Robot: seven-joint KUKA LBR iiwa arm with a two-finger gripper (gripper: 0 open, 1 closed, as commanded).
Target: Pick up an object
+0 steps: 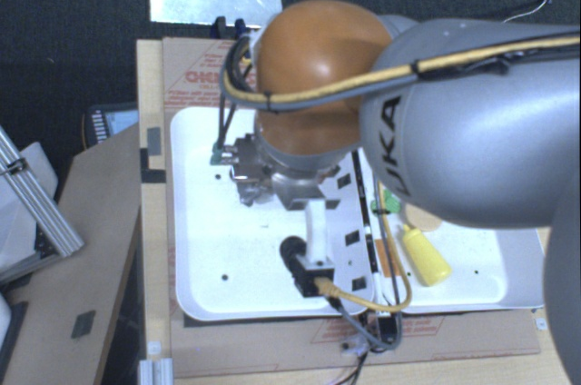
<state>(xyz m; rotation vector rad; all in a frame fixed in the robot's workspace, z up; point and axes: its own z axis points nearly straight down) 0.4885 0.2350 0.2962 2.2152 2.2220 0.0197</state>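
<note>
The gripper (238, 163) hangs over the left bin (204, 279), above its far half. The right bin (472, 283) sits beside that one, off to the view's right of the gripper. In the right bin a stubby cylinder (425, 254) lies tilted, nearer the camera than the gripper. A small piece (390, 203) lies just behind the cylinder, partly under the arm. Both bins rest on a cardboard sheet (195, 70), which extends behind the gripper.

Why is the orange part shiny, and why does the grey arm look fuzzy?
In the camera view, overhead light leaves a glare patch on the orange band; the grey arm is probably close to the lens, so it looks soft, while the yellow object in the white bin looks sharper.
</note>
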